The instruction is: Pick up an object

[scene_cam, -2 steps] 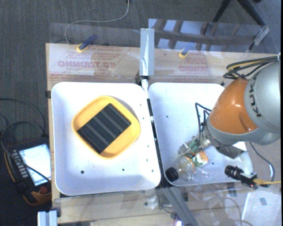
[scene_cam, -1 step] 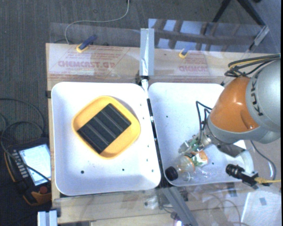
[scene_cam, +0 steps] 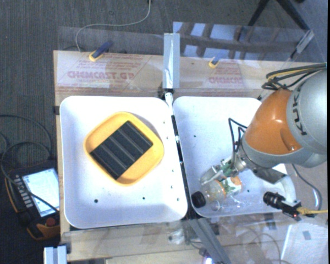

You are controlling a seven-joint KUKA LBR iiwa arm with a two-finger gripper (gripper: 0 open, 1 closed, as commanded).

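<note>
Clear plastic shows first, at the near side of the right bin [scene_cam: 209, 108]: a crumpled transparent bottle [scene_cam: 215, 191] lies there on its side. Its black cap [scene_cam: 197, 199] points toward the wall between the two bins. The bottle has some orange and green colour in its upper part. The gripper [scene_cam: 231, 174] is directly over this upper part and seems to touch it. The wrist hides the place of contact, so I cannot tell if the gripper is clenched on the bottle or released. The arm [scene_cam: 272, 128], orange and grey, covers the right part of this bin.

Farther left, the left bin [scene_cam: 77, 205] holds a yellow dish [scene_cam: 97, 137] near its middle. A black ribbed insert [scene_cam: 122, 149] lies inside the dish, turned at a slant. The dish is well apart from the bottle.

Behind both bins is a pale board [scene_cam: 107, 75] with red letters. An upright metal bar [scene_cam: 171, 59] stands behind the gap between the bins. A small yellow and blue clamp [scene_cam: 99, 50] sits at the far edge of the board.
</note>
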